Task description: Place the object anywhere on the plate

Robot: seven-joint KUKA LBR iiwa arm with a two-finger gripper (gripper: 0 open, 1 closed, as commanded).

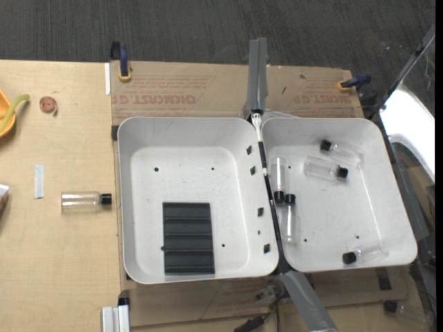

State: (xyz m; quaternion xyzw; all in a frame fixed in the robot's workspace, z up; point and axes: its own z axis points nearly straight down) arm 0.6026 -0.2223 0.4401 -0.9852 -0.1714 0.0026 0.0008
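Ribbed plate (187,238): dark grey, rectangular, lying flat on the floor of the left bin, toward its near edge, in the lower centre of the frame; nothing rests on it.
Left bin (135,206): shallow, white, filling the middle of the frame; a few small dark holes dot its floor.
Right bin (387,206): shallow, white, touching the left bin along a shared rim; it carries all the clear vials that lie in the bins.
Nearest vial (361,255): clear with a black cap, lying on its side at the lower right corner of the right bin, cap toward the left.
Vial by the divider, lower (288,218): clear, lying along the left wall of the right bin, black cap at its far end.
Vial by the divider, upper (277,178): clear, lying lengthwise just above the lower one, black cap at its near end; the two caps sit just beside each other.
Middle vial (325,169): clear, on its side in the upper half of the right bin, black cap toward the right.
Far vial (339,149): clear, black cap toward the left, near the upper edge of the right bin.
Loose vial (86,200): clear with a black cap, lying on the wooden bench left of the left bin, well apart from the plate.
Cardboard sheet (180,92): brown, under both bins, held by clamps at the far edge.
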